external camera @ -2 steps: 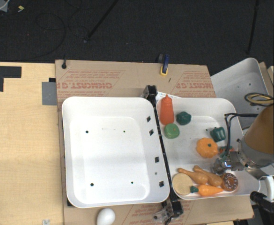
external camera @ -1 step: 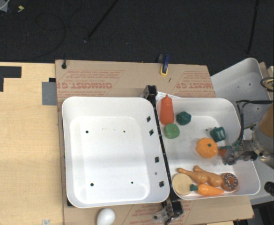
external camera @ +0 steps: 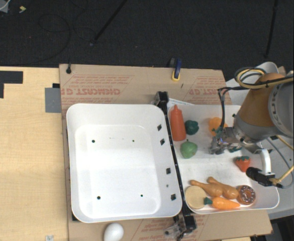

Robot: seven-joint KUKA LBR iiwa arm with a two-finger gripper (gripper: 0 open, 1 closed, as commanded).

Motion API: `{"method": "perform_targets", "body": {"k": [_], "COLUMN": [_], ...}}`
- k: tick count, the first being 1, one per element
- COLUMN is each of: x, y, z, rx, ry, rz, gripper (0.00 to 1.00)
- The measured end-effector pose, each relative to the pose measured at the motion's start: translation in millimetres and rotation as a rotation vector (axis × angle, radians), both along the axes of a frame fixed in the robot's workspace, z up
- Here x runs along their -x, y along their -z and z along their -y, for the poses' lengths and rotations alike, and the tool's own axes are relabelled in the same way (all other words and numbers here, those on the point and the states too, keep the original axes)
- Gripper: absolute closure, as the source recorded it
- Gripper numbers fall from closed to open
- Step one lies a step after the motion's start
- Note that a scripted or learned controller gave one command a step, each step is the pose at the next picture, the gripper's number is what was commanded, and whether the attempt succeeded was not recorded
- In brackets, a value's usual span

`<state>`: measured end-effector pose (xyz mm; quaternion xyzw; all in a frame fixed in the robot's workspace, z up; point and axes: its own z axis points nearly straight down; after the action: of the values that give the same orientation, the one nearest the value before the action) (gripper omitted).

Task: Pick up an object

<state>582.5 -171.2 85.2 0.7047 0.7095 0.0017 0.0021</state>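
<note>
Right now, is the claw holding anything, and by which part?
It cannot be told: the claw hangs low in the right bin, beside an orange piece, and its tip is too small to read.

Small toy foods [external camera: 189, 149] lie scattered in the right bin [external camera: 272, 199] — orange bottle [external camera: 177, 123] leftmost.

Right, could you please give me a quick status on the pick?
Tool low in right bin, nothing seen held. Green toy just left of it, orange toy behind. Bottle by divider.

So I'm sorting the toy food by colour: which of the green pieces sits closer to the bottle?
The darker teal piece, beside the orange bottle; the brighter green piece lies lower, below the bottle's base.
</note>
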Motion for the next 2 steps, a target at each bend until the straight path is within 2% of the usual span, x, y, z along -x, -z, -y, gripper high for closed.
{"method": "perform_targets", "body": {"k": [1,2], "x": [-63.0,-59.9], "y": [-31.6,-2.1], "z": [-73.1,-82.7], "rx": [-0.004,0.010], "ry": [-0.002,0.010], "rz": [-0.013,-0.009], "gripper": [1.00,1.00]}}
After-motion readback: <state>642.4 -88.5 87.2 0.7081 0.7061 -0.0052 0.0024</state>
